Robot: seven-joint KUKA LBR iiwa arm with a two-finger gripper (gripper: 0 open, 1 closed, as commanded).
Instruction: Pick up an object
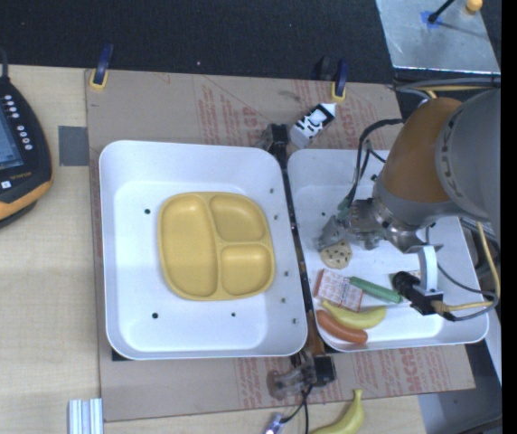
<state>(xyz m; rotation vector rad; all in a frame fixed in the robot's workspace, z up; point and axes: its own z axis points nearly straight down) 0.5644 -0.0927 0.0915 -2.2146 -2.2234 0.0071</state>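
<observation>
Nearest us, a stray banana (347,414) lies on the counter (32,315). Inside the right bin (462,333) we see a sausage (341,328), a second banana (356,315), a green stick (374,288) and a packet (333,287) huddled together. Just beyond, the gripper (335,234) hovers at a cookie (335,256); we cannot tell how it stands. The flat cookie may slip. Leftward, the yellow tray (215,244) sits in the left bin (123,333).

The grey arm (448,165) reaches leftward, its tool (335,234) pointed down.
</observation>
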